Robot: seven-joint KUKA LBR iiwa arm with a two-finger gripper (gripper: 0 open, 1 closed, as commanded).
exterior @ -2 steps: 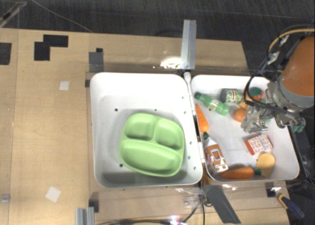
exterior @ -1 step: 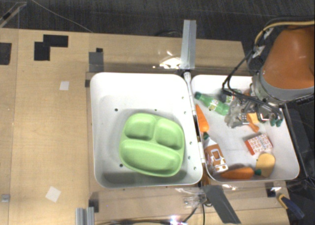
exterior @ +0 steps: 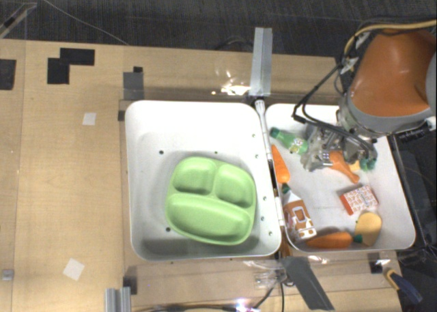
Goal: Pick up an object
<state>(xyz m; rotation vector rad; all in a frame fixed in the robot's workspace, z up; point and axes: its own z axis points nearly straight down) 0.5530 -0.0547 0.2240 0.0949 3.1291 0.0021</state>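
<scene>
Wooden bench (exterior: 61, 188) carries two white bins. Nearest in the right bin (exterior: 403, 232), a carrot (exterior: 329, 239) lies lengthwise left-to-right (tip toward a yellow fruit (exterior: 369, 227)); a carton (exterior: 298, 217) sits beside it. Farther back, the gripper (exterior: 326, 156) hangs low; its opening I cannot tell.

green tray (exterior: 210, 200) in left bin (exterior: 140, 167) | arm (exterior: 392, 75) over right bin (exterior: 403, 215) | toys inside
</scene>
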